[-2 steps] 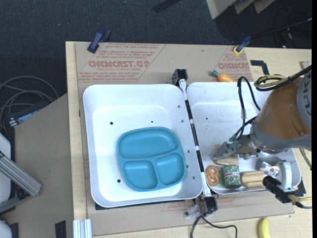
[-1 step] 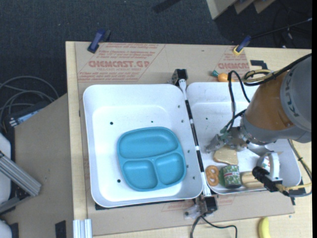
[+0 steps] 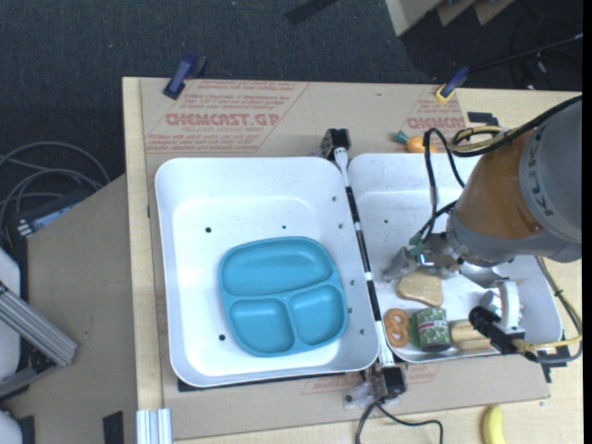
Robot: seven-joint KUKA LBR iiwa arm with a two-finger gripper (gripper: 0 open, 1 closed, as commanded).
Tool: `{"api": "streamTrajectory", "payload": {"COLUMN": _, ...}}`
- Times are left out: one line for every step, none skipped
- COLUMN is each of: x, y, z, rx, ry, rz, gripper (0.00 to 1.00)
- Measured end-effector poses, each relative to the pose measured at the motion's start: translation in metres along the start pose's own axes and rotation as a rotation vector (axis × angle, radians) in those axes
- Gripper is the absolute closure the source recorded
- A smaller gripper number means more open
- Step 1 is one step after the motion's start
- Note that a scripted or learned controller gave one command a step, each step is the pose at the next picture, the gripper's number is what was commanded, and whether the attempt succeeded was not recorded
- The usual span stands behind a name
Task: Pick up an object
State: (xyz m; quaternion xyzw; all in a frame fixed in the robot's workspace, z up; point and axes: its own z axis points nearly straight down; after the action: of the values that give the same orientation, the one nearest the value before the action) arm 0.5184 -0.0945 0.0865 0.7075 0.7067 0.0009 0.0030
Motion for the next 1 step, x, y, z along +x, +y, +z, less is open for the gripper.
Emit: {"api": "streamTrajectory", "payload": {"x": -0.0007, "y": 0.0013, "z": -0.0109, "rx": -0.005, "ry": -0.002, "rz": 0.001, "gripper": 1.00}}
